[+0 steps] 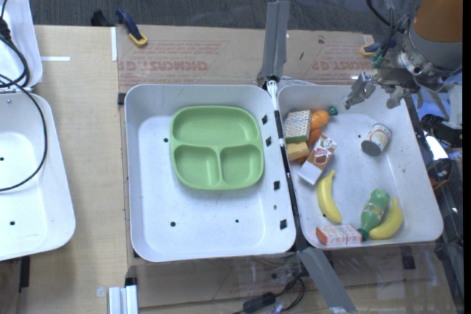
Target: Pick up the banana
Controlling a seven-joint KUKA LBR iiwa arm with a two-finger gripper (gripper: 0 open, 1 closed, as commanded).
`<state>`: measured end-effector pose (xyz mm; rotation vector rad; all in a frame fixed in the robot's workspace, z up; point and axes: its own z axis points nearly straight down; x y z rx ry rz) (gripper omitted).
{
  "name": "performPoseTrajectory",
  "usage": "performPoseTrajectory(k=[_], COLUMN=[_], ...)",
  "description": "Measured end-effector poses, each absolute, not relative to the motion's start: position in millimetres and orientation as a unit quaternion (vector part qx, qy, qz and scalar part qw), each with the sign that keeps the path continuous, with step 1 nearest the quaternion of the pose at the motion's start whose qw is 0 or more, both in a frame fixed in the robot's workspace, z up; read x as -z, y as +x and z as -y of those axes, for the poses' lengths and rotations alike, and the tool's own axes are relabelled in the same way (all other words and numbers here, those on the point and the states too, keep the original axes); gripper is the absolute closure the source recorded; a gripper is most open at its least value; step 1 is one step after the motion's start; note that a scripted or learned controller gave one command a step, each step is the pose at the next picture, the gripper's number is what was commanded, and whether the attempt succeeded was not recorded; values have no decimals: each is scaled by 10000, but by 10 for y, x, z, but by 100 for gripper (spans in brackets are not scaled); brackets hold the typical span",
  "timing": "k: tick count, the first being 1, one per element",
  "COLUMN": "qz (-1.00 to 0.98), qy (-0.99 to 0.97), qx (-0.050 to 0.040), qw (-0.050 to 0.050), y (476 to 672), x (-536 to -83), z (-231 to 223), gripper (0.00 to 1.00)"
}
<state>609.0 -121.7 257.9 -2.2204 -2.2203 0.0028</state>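
Over the right bin's far edge, the two-finger gripper (373, 87) is hovering open and empty (drop squarely across the curved yellow banana (328, 198) mid-body)

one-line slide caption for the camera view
Grey KUKA arm's gripper hovers over the right white bin, two yellow bananas lying among groceries; green divided plate in left bin.

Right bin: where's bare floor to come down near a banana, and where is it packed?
In the right bin, bare floor lies between the can and the middle banana, and along the far wall under the gripper. It is crowded along the left wall, and at the near edge, where the second banana touches the green bottle.
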Motion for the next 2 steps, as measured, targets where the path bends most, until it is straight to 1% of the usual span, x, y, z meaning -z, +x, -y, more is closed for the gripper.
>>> performPoseTrajectory(k=[1,2], qz=[7700,7701], qy=[-6381,-6379], qx=[-10,-9], qw=[14,11], y=[5360,5362], x=[-1401,-1403], z=[1272,1271], gripper=[0,0])
